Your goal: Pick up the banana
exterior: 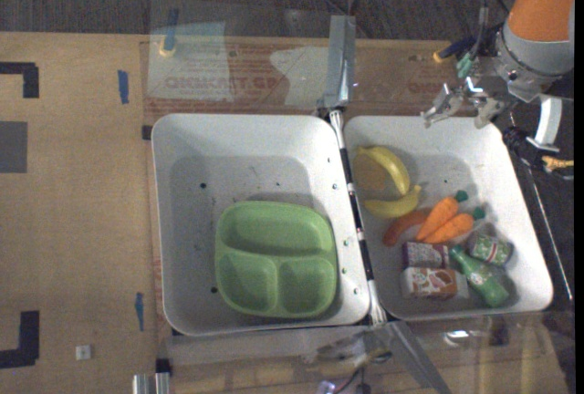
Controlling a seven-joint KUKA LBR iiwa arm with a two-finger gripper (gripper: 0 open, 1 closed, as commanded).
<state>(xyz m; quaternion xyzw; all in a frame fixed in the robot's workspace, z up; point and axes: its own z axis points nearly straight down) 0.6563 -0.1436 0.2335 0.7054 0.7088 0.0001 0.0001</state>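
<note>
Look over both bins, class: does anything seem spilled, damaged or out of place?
Nothing stands out. The green tray lies flat in the left bin; the banana and other toy foods lie loosely together inside the right bin.

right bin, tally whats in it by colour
yellow: 2, banana and lemon-like fruit
orange: 2 carrots
red-brown: 1 sausage
green: 2, bottle, can
red and white: 2 cartons
total: 9
</note>
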